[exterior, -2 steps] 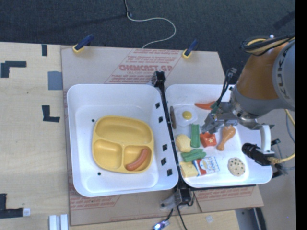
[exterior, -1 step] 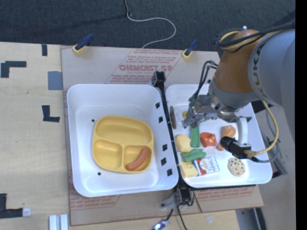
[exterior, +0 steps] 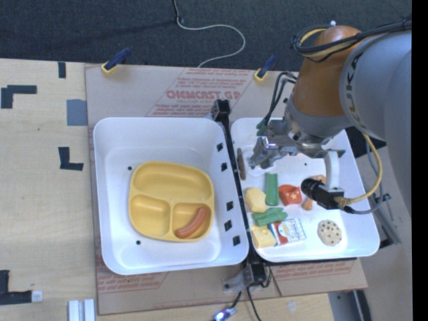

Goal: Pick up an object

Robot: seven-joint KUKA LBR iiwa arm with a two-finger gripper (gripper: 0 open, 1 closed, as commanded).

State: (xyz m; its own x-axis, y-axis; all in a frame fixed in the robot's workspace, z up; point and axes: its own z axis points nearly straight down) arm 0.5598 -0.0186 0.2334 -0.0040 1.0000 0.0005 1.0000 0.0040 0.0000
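Right bin [exterior: 364,243]: we count toy food clustered near its left wall, within the arm's reach. Gripper [exterior: 262,154] hovers above the green stick [exterior: 271,188]; we cannot tell its state.

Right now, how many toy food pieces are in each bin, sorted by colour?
Left bin, on the yellow tray:
Orange-red hot dog: 1
Right bin:
Green: 2
Yellow: 2
Red: 1
Tan cookie: 1
Red-and-white packet: 1
Total: 8
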